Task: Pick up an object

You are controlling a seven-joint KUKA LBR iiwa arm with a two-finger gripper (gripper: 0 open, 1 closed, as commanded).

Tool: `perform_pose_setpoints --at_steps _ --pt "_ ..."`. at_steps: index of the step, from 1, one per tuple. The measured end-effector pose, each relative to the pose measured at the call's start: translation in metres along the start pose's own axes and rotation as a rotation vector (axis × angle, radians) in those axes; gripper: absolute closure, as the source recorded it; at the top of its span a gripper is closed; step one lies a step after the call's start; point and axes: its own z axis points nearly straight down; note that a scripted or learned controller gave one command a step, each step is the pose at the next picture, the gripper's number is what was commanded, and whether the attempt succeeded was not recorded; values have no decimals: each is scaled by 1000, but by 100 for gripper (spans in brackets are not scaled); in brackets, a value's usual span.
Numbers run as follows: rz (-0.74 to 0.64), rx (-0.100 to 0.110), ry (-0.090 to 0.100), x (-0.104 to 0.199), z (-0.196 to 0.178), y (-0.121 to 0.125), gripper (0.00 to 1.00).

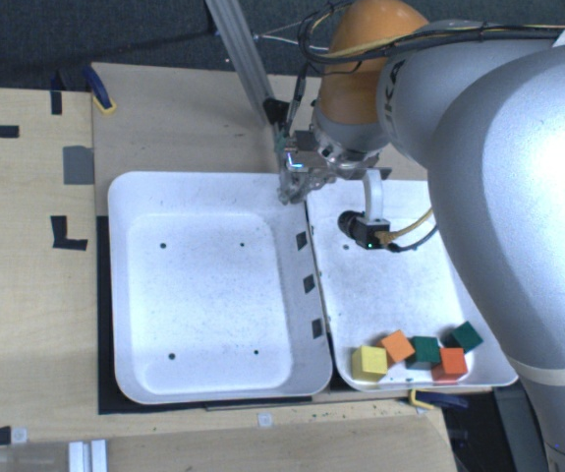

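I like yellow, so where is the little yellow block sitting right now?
The small yellow block lies in the right-hand white bin, at its near edge, leftmost of the cluster, beside the orange block.

No legible text or labels.

You see a pale wooden desk (27,264) marked with dark tape (63,232). Behind it lies dark blue floor (85,13).

Lab — taped bench (27,264) (robot bins (125,264))
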Motion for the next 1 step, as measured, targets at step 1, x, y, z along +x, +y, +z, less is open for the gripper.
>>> perform_pose_setpoints --at_steps 1 --pt "2 0 -1 48 0 4 100"
